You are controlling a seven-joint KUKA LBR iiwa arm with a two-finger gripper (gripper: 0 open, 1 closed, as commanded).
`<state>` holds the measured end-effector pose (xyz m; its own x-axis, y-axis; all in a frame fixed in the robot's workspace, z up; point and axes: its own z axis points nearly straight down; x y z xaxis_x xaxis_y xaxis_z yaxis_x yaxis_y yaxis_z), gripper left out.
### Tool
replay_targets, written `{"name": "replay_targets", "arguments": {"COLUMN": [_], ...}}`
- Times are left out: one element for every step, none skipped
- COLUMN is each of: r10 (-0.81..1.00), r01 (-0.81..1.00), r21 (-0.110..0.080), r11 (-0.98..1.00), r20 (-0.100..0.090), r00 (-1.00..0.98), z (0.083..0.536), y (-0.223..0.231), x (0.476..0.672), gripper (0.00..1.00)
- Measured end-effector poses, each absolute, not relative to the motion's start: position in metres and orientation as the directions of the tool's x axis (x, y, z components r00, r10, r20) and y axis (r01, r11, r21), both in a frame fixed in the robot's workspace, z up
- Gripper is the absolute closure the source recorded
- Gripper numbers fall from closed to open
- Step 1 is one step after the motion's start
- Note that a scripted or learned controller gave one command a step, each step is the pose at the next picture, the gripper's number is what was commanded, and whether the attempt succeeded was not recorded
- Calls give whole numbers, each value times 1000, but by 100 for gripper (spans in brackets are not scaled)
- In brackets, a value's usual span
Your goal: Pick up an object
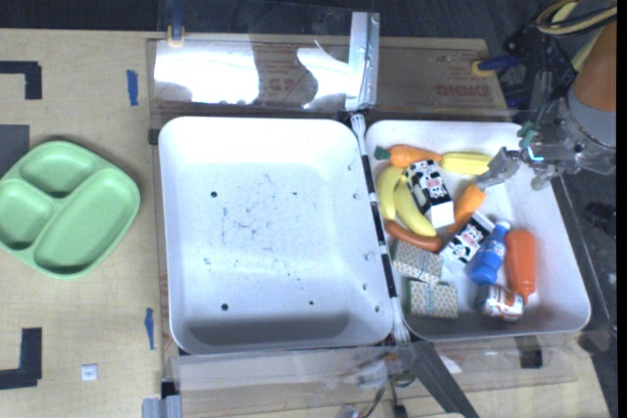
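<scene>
Two white plastic bins sit on the desk; the right holds one yellow banana and two orange carrots. The claw hovers spread, holding nothing.

Banana, carrots, bottles piled in right bin.
</scene>
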<state>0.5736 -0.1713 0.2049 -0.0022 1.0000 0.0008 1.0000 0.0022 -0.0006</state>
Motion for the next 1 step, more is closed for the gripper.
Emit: {"name": "replay_targets", "arguments": {"r10": [997], "r01": [997], "r21": [4], "r11": [80], "r20": [-1], "r00": [-80], "z": [243], "y": [-159], "x": [599], "gripper": [0]}}
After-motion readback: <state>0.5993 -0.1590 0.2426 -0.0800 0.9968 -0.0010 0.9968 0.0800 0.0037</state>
